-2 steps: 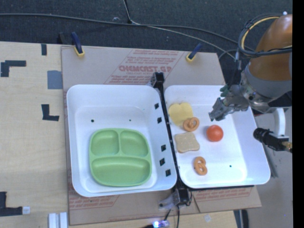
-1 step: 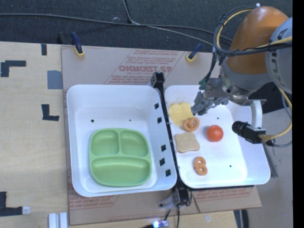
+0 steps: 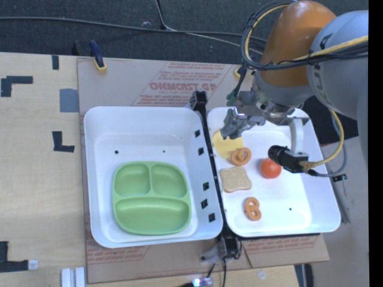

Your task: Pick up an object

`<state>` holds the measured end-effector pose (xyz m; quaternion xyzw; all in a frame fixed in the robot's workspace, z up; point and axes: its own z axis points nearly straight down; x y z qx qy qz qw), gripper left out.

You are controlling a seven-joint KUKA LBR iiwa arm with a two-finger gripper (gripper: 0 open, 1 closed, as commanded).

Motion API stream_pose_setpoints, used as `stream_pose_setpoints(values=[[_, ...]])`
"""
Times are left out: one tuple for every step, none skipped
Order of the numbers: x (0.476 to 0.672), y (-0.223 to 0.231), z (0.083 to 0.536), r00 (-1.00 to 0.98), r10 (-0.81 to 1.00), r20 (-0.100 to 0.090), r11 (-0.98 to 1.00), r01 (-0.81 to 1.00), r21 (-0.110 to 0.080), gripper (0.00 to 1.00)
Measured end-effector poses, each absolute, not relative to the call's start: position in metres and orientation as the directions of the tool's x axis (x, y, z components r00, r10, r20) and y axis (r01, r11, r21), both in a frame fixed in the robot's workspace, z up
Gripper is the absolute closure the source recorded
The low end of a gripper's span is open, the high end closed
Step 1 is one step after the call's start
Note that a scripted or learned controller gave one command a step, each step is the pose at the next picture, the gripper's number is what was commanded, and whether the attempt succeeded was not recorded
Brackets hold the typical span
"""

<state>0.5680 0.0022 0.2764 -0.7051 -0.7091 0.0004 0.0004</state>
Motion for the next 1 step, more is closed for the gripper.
stream_pose_setpoints(values=[[0.5772, 0.0574, 0.2525, -0.006, 1.0, 0.0, 0.006, 1.0, -0.004, 1.0]])
